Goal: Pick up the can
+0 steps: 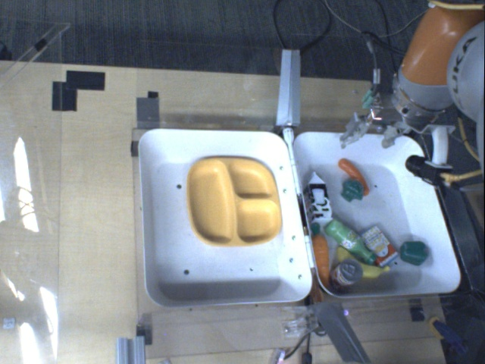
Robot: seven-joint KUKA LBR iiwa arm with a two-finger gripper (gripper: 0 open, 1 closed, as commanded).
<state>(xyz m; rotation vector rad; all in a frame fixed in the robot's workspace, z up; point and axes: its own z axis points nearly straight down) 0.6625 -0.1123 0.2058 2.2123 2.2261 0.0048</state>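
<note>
The can [347, 274] is a small round tin with a dark top. It stands at the front of the right bin [424, 196], wedged between an orange carrot-like piece [321, 255] and a yellow item [372, 271]. My gripper [371, 131] hangs over the back rim of the right bin, far behind the can. Its two fingers are spread open with nothing between them.
The right bin also holds a carrot with a green top [353, 174], a white bottle with a black label [318, 200], a green bottle [345, 235], a small box [377, 240] and a dark green piece [413, 252]. A yellow divided tray [232, 200] lies in the left bin [163, 226].
</note>
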